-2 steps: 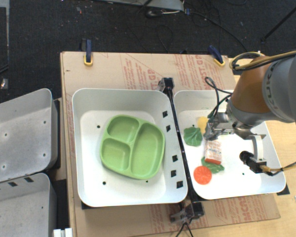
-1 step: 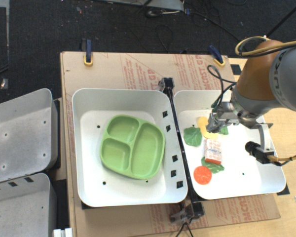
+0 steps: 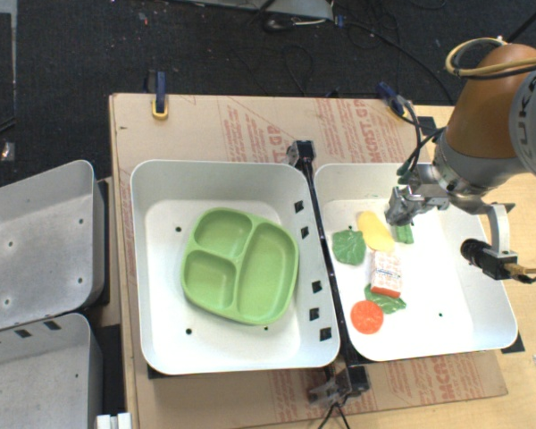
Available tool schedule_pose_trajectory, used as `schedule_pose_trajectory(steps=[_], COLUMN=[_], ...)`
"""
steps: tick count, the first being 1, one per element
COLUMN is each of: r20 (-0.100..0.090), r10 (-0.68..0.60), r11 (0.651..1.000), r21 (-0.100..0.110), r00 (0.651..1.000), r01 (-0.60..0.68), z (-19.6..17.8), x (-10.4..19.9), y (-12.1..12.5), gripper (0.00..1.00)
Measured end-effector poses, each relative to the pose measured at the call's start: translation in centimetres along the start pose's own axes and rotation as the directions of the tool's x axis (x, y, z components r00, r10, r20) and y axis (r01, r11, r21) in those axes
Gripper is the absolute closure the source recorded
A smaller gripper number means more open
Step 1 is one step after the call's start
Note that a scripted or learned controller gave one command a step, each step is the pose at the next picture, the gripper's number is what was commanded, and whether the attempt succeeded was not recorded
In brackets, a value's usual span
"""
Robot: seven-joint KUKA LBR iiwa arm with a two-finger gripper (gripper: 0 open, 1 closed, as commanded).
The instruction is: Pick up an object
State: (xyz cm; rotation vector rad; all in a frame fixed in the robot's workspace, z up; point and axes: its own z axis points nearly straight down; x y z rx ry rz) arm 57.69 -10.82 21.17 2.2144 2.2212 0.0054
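A green plate [image 3: 240, 265] with three sections is lying in the left bin [image 3: 152, 239], well apart from the arm, so it is not getting in the way. In the right bin [image 3: 464, 311], the small things are sitting close together near the left wall. Going left to right, there is a green leaf toy [image 3: 348, 247], then an orange round toy [image 3: 367, 317] at about 6 o'clock from it, then a small white and red box [image 3: 386, 273], then a yellow toy [image 3: 374, 230]. The yellow toy is probably the thing to pick. It is looking light, smooth and maybe a bit slippery, so pinching it across its narrow middle seems best. The gripper [image 3: 402, 211] is hanging just at 2 o'clock from the yellow toy, right over a small green piece [image 3: 403, 234]. I cannot tell how it is set, and nothing is showing in its grip. The leaf and box are crowding the yellow toy and could get bumped.
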Motion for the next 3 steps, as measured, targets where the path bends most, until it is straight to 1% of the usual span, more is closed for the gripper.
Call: schedule_pose_trajectory(steps=[1, 2, 3], r20=[-0.003, -0.004, -0.004], r10=[-0.004, -0.006, -0.006], r11=[1.000, 1.000, 1.000], r21=[0.006, 0.007, 0.008], r00=[1.000, 1.000, 1.000], r01=[0.004, 0.006, 0.006], z=[-1.4, -2.1, -2.8], x=[5.1, 10.7, 16.5], y=[-1.4, -2.4, -4.2], gripper=[1.00, 1.00, 1.00])
